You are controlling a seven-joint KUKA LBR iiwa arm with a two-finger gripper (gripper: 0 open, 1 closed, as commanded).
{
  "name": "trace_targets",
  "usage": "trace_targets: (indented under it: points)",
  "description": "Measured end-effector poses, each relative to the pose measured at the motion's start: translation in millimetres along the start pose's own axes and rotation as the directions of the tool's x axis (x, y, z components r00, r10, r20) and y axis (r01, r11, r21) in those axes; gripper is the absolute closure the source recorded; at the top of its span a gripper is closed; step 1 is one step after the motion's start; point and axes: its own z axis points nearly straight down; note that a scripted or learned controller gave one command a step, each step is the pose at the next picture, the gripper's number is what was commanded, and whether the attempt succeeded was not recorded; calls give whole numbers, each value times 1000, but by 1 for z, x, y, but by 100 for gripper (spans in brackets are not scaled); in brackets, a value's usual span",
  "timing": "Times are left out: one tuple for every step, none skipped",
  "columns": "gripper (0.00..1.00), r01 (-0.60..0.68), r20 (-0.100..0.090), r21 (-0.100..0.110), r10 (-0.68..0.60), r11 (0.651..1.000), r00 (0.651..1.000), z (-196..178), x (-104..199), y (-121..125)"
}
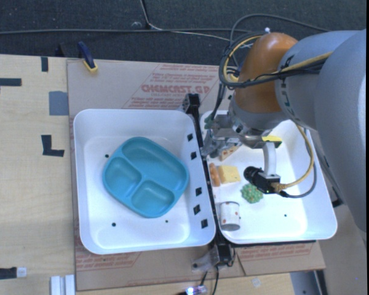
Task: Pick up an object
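left bin [86,165]: one blue divided plate [145,176] sitting in the middle, nothing else in there. Well away from the arm, so not really in play.

right bin [317,226]: I count three loose things: one yellow-orange sandwich-looking piece [224,174] near the divider, one small white cup [229,214] tipped on its side toward the front, one green lumpy thing [252,193] between them and a bit right.

gripper [220,141]: down in the back-left corner of the right bin, just above the sandwich piece. Can't tell how the pincer is set, the wrist blocks it.

risk: it's right up against the divider, so it could knock the wall or only catch the sandwich's edge and shove it away.

risk 2: those three things sit close together, so a sloppy descent could nudge the green one.
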Motion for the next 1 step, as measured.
trace_targets:
  points:
    - [100, 3, -1, -2, -3, 1000, 1000, -19, 55, -12]
